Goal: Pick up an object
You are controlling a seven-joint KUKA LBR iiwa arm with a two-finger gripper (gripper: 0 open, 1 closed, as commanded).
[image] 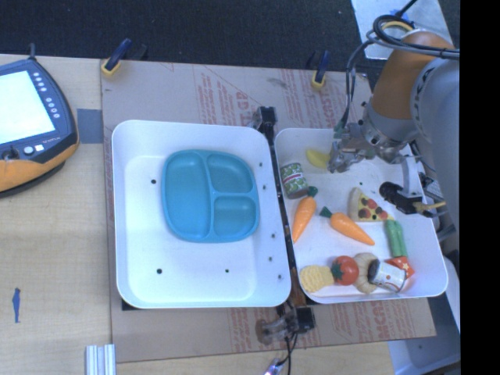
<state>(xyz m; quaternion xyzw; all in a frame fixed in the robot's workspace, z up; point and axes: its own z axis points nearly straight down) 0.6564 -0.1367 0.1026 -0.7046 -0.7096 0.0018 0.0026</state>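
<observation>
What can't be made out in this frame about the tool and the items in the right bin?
- Tool: too small and dark in the camera view to read its grip.
- Small yellow toy piece: partly covered by the tool, shape unclear.
- Small green-labelled can: label print too small to read.
- Grey arm: cut off at the right edge.

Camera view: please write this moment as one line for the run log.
hand: low in right bin, beside yellow toy | grasp: cannot tell | blue plate: in left bin
</observation>
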